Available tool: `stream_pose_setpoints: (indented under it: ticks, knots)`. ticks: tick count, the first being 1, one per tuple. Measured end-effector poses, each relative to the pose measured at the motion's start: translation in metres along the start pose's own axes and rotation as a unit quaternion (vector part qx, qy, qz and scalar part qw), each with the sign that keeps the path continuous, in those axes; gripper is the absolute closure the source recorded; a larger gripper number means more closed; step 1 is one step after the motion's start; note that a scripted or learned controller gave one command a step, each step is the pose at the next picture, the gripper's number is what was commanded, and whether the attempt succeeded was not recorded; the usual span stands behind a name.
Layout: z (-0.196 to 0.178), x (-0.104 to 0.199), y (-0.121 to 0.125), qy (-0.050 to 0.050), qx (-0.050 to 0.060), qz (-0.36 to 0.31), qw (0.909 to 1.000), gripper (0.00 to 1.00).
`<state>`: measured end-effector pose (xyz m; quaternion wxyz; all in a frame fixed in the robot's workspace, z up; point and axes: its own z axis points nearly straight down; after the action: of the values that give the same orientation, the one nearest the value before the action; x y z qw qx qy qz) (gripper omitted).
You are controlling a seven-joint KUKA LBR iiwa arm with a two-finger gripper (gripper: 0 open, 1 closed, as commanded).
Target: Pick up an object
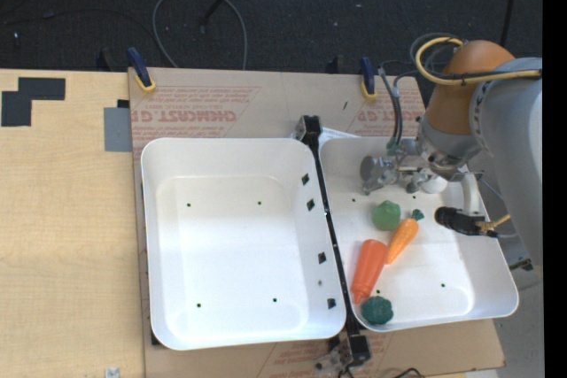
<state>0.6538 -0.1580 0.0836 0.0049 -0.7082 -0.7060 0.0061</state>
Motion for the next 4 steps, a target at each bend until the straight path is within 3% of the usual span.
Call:
stream_pose_setpoints:
  ticks: [1, 2, 3, 4]
  knots:
    - [-0.002, -0.051, -0.069, 0.001, -0.007, 0.001, 1.0000, 0.00]
    - [-0.003, 0.016, -0.029, 0.001, -0.008, -0.004, 1.0000, 0.00]
    - [0.000, -0.023, -0.001, 0.003, 0.000, -0.002, 1.0000, 0.00]
    - [-0.002, -0.050, -0.068, 0.001, -0.007, 0.000, 1.0000, 0.00]
